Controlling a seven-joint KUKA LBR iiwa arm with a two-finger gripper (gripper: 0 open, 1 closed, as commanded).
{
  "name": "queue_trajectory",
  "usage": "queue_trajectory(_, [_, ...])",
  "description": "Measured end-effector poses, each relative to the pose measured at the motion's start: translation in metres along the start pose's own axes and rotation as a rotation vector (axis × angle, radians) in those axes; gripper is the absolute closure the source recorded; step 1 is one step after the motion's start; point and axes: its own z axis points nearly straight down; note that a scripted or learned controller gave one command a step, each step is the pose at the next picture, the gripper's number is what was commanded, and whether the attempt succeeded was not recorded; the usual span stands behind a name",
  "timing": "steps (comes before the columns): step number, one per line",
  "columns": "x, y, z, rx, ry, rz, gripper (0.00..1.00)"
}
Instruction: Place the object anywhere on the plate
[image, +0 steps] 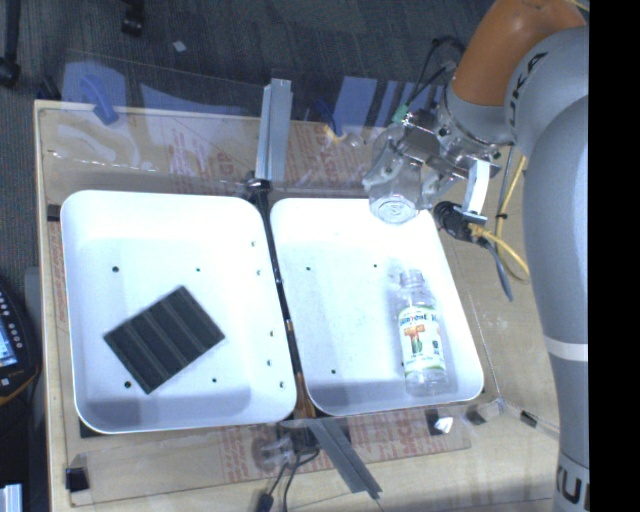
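Gripping a clear cup (392, 196), jaws (405, 178) closed.

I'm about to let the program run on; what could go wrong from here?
1. The bottle lies on its side by the right bin's right wall; it may roll or slip from a grasp.
2. The end effector hovers at that bin's far rim, so a descent could clip it.
3. The dark ribbed plate sits in the left bin, so the carry must cross the divider.
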Motion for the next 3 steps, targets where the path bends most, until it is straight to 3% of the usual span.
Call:
queue_trajectory(1, [0.020,-0.009,-0.004,0.005,0.000,-0.241,1.00])
queue_trajectory(3, [0.004,-0.001,-0.008,-0.003,0.000,-0.048,1.00])
